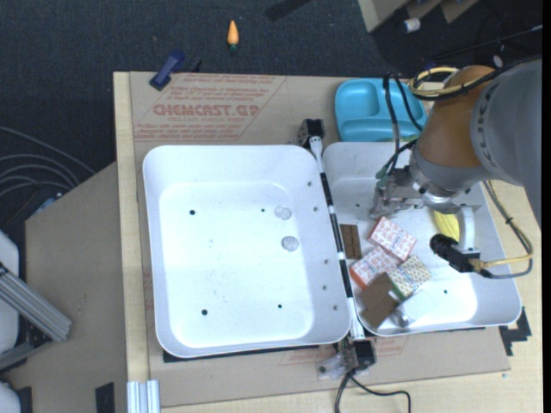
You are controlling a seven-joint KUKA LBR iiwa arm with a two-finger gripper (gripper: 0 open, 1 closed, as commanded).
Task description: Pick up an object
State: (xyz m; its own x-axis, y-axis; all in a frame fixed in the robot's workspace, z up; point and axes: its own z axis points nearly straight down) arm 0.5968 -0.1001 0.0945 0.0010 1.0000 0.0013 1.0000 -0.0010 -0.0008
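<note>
Claw (389, 198) low over right bin (495, 304), upper left area; cannot tell its opening or any hold. Just below it: red-patterned packet (393, 238), second one (370, 267), green-patterned packet (411, 274), brown block (378, 299). Yellow object (447, 224) to the right. Left bin (241, 157) adjacent on desk (211, 110).

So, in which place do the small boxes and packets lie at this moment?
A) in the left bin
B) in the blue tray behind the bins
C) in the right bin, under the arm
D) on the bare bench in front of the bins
C: the red-and-white checkered box, the green packet and the brown block all lie in the right bin, just below the gripper.
</note>
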